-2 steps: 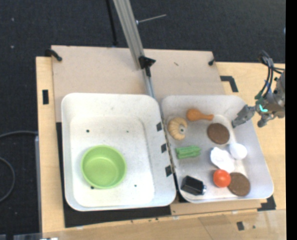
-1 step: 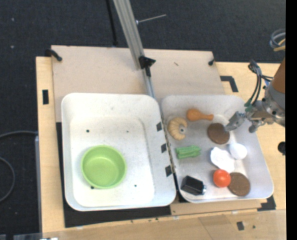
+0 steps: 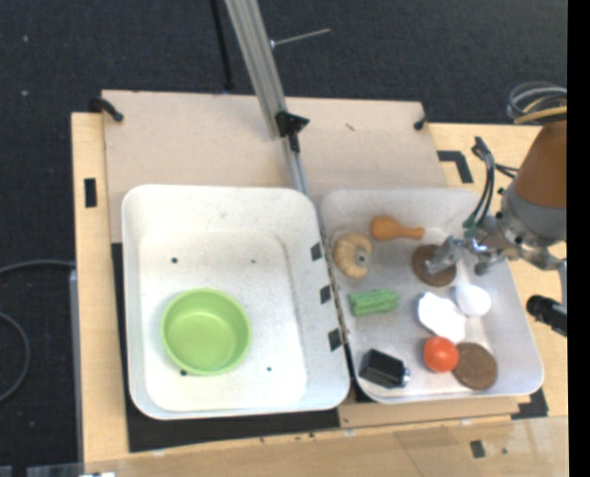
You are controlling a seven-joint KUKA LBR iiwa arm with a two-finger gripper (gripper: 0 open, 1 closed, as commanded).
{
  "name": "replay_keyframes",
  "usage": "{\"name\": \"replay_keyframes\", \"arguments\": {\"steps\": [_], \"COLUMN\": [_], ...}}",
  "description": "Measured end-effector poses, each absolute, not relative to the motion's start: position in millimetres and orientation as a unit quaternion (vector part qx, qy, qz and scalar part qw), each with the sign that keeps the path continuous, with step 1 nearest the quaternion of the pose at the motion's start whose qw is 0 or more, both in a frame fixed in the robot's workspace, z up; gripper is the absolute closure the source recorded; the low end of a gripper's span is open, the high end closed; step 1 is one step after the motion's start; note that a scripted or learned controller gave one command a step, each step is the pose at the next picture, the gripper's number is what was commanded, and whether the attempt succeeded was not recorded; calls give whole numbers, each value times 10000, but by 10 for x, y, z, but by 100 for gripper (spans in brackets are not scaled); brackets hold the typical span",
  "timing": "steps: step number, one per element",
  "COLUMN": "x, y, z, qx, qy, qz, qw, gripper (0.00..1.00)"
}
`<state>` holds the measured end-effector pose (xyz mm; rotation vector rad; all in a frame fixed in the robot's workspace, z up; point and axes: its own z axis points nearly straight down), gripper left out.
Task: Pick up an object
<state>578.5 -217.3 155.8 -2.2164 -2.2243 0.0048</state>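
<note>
My gripper hangs over the right bin near its right side, below the arm's orange band. It sits just right of a round brown disc. Around it lie an orange gourd-shaped piece, a beige ring, a green block, two white pieces, a red-orange ball, a second brown disc and a black object. I see nothing held.
The left bin holds a lime green bowl at its near left. A slanted metal pole rises from behind the gap between the bins. Cables lie at the far right.
</note>
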Motion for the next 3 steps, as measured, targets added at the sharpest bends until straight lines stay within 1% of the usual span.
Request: {"name": "replay_keyframes", "arguments": {"steps": [1,2,3], "x": [5777,5796,5739], "y": [-2184,-2196,-2222], "z": [1031,1178,1644], "qx": [-7070,-7076,-7079], "qy": [-7072,-7066,-7063], "qz": [17,-5,-13], "qw": [5,-28,-29], "gripper": [0,100,100]}}
